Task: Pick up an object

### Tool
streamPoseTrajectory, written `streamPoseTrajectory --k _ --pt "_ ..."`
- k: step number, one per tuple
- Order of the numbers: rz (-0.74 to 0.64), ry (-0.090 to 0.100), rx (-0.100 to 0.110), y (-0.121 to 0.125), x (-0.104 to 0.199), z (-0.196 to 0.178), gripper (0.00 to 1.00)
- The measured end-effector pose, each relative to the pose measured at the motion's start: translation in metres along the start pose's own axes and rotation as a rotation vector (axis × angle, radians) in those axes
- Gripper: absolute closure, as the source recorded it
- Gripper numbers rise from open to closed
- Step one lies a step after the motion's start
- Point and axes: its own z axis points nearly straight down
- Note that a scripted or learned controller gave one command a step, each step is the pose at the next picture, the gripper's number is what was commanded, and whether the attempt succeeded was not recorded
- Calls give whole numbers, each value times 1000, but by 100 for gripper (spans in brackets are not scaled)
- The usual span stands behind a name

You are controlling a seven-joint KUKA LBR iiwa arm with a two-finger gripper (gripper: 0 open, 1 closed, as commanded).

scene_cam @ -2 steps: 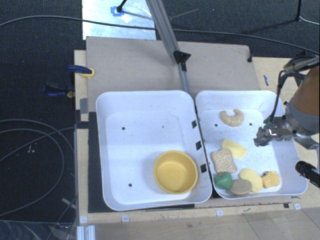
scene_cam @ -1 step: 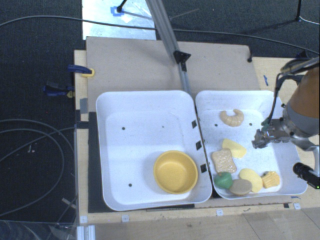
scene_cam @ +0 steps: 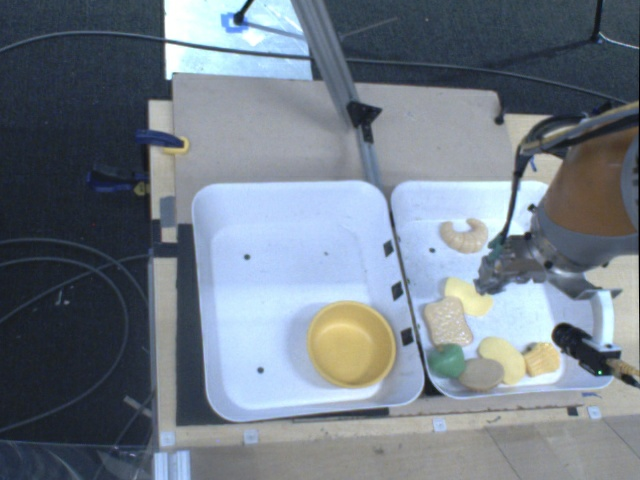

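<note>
Yellow plastic bowl (scene_cam: 350, 343) sits alone in the left bin (scene_cam: 230, 268), near its front right corner. Everything else is across the divider in the right bin (scene_cam: 415, 208): a curled tan shrimp-looking piece (scene_cam: 465, 235) toward the back, a pale yellow chunk (scene_cam: 468, 296) in the middle, and just in front of that a waffle-textured cracker (scene_cam: 448, 321). Along the front wall are a green lump (scene_cam: 447, 360), a brownish stone shape (scene_cam: 481, 374), a yellow banana-ish piece (scene_cam: 503, 358) and a small corn bit (scene_cam: 542, 359).

The gripper (scene_cam: 492, 274) hangs right over the pale yellow chunk, probably the target. Can't tell how the claw is set from this angle. These look like light, stiff toy foods with smooth skins, so a pinch across the chunk's narrow middle seems safest.

Bins are slick white plastic on a cardboard-topped bench (scene_cam: 270, 128); dark carpet with loose cables around it.
</note>
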Motion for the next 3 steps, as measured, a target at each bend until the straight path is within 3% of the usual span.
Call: streamPoseTrajectory --k 2,3 --pt "-2 1 0 18 102 0 100" --pt "-2 2 1 12 153 -8 100"
